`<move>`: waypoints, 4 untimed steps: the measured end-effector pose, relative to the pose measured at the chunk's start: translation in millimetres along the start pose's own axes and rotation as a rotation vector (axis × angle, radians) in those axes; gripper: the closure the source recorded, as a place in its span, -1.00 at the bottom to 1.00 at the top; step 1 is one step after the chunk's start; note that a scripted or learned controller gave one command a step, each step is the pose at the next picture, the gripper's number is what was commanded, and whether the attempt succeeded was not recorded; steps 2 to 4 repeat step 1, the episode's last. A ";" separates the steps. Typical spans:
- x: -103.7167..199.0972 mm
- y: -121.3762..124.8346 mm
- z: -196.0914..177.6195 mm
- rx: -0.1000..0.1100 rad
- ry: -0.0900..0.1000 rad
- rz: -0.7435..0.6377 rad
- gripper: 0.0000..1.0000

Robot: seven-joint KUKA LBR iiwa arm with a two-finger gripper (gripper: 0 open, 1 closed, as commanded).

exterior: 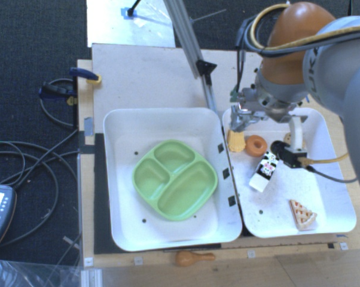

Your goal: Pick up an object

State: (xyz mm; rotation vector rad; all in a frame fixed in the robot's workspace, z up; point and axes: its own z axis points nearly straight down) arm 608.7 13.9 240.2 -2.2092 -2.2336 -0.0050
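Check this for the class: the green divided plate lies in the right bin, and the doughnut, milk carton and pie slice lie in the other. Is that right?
Not quite. The camera view shows the green divided plate in the left bin; the doughnut, milk carton and pie slice lie in the right bin.

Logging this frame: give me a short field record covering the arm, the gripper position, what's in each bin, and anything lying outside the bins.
arm: KUKA arm reaching in over the right bin
gripper: gripper low at the right bin's upper left corner, just above the yellow toy
right bin contents: yellow toy, donut, small milk carton, pie slice
left bin contents: green divided plate
outside bins: brown pear-shaped toy on the bench's front edge
held object: none visible between the fingers
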 end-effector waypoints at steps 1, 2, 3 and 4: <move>44.3 23.9 -4.4 -0.002 0.000 0.001 1.00; 44.3 23.9 -4.4 -0.002 0.000 0.001 1.00; 44.3 23.9 -4.4 -0.002 0.000 0.001 1.00; 44.3 23.9 -4.4 -0.002 0.000 0.001 1.00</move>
